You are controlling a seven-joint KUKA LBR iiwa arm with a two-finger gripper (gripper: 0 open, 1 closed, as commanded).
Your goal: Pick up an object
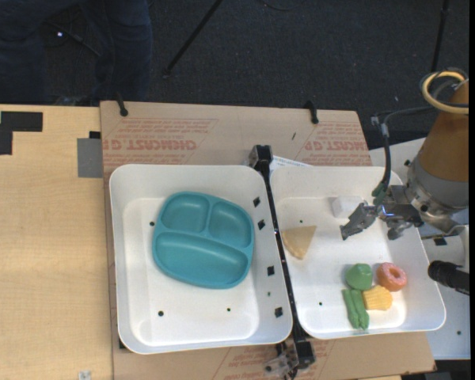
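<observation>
My gripper (pixel 377 223) hangs over the back right part of the right bin (pixel 317 323), its two dark fingers spread open with nothing between them. A small white piece (pixel 342 207) lies just left of it. A tan wedge (pixel 299 241) rests near the bin's left wall. Toward the front sit a green round toy (pixel 359 275), a pink donut (pixel 393 275), a yellow corn piece (pixel 378 298) and a green pod (pixel 355 309), all clustered below the gripper.
The left bin (pixel 134 307) holds a teal divided plate (pixel 203 240). A black divider (pixel 271 236) runs between the bins. Cardboard (pixel 222 137) lies under both bins, and the wooden bench (pixel 39 244) extends to the left.
</observation>
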